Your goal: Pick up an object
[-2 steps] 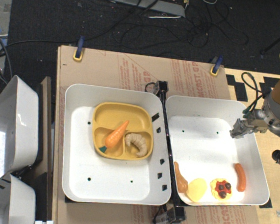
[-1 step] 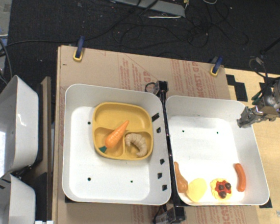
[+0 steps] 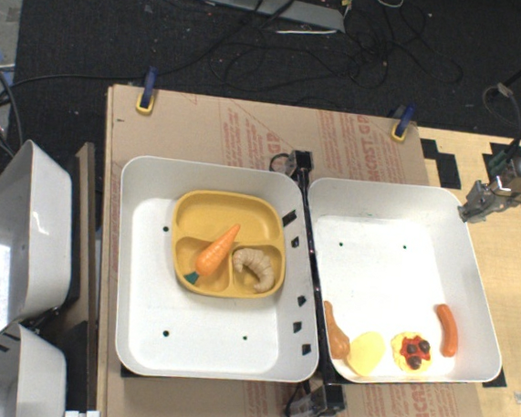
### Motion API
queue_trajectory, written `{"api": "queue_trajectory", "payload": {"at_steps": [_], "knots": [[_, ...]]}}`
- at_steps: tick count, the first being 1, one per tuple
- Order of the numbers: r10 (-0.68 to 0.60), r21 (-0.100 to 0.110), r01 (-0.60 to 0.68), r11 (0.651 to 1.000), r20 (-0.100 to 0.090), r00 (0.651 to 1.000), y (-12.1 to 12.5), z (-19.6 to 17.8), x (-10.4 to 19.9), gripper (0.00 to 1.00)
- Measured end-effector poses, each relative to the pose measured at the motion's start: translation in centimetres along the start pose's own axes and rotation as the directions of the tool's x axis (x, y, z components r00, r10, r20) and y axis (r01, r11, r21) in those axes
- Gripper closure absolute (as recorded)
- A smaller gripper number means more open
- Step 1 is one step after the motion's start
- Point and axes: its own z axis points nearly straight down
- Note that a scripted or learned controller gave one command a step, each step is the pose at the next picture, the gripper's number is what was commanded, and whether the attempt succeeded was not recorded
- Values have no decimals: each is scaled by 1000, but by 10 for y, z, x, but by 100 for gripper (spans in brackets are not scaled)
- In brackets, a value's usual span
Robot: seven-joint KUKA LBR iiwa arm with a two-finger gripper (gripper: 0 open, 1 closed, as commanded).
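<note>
gripper (image 3: pixel 477 207) off at three o'clock beyond the right bin (image 3: pixel 397 216), grip state can't be told, carrot (image 3: pixel 217 250) and shrimp (image 3: pixel 256 268) on yellow plate (image 3: pixel 233 211) in left bin (image 3: pixel 139 329), sausage (image 3: pixel 448 329) at right bin's five o'clock

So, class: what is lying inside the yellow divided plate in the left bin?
The yellow plate holds an orange carrot and a pale shrimp. The carrot crosses the divider. Anything beneath either toy is covered.
</note>
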Motion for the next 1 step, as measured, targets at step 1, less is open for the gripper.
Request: {"api": "queue_trajectory", "payload": {"at_steps": [1], "knots": [[-5, 7, 5, 1000, -5, 1000, -14, -3, 58, 100]]}}
